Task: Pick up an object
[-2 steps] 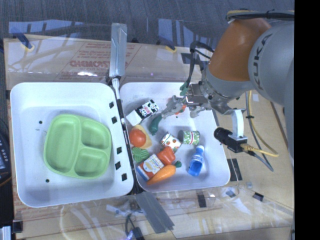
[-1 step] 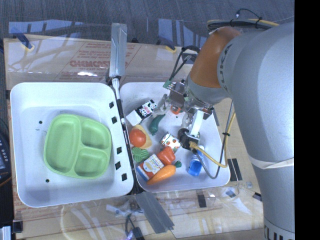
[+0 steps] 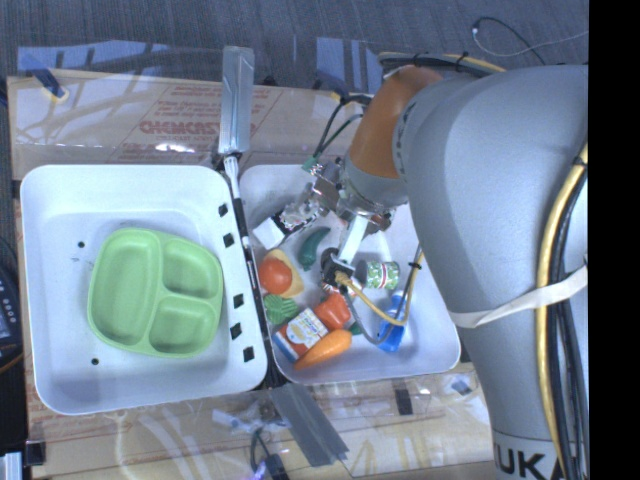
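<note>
The grey arm [image 3: 500, 218] comes in from the right and bends over the right bin [image 3: 440, 340], its orange band [image 3: 385, 133] above the wrist. The hand [image 3: 335, 268] reaches down into the middle of that bin, among the toy food. Whether its fingers are apart or together I cannot tell; they are small and dark against the clutter, and nothing is plainly seen between them.

The right bin holds a heap of small things. A dark green toy, perhaps a cucumber [image 3: 313, 245], lies just left of the hand. Nearer and to the left sits an orange-and-yellow round fruit [image 3: 279, 274], with a green leafy piece [image 3: 282, 309] just below it. A red toy tomato [image 3: 333, 311] lies just near of the hand. A small carton with an orange label [image 3: 300, 335] lies beside an orange carrot [image 3: 326, 346] at the near wall. To the right of the hand lies a small green-labelled can [image 3: 381, 274] on its side, and a blue piece [image 3: 391, 332] nearer, with a yellow cord [image 3: 372, 313] looping between them.

The left bin [image 3: 50, 208] carries a pale green divided plate [image 3: 155, 291] with three compartments, lying flat in its middle. Both bins stand side by side on the worktop [image 3: 120, 118], which is covered with cardboard and clear film.
</note>
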Controlling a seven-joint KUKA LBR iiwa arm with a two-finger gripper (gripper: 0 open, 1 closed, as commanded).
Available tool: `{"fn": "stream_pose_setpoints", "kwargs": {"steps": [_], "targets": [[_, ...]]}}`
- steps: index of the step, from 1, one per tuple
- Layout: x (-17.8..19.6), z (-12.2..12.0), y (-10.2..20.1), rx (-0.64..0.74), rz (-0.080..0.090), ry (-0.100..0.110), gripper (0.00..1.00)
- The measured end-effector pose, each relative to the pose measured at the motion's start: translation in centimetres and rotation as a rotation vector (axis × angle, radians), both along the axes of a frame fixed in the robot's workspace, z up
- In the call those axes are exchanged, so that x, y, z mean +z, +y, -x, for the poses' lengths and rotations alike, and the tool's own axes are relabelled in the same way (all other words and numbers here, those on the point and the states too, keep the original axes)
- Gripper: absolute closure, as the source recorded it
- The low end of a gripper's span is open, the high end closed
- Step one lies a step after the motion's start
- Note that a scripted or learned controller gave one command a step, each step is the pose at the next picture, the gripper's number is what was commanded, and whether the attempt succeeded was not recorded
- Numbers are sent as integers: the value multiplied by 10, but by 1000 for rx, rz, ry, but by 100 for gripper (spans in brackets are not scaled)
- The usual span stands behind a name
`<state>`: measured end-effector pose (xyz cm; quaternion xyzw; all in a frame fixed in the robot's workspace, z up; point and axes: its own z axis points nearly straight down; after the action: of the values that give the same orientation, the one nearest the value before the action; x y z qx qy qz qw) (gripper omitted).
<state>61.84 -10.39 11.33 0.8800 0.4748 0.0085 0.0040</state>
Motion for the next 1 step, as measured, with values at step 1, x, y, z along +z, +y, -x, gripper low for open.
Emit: {"fn": "stream_pose_setpoints", "kwargs": {"steps": [1], "targets": [[32,34,-63,-206,-2,23,0]]}}
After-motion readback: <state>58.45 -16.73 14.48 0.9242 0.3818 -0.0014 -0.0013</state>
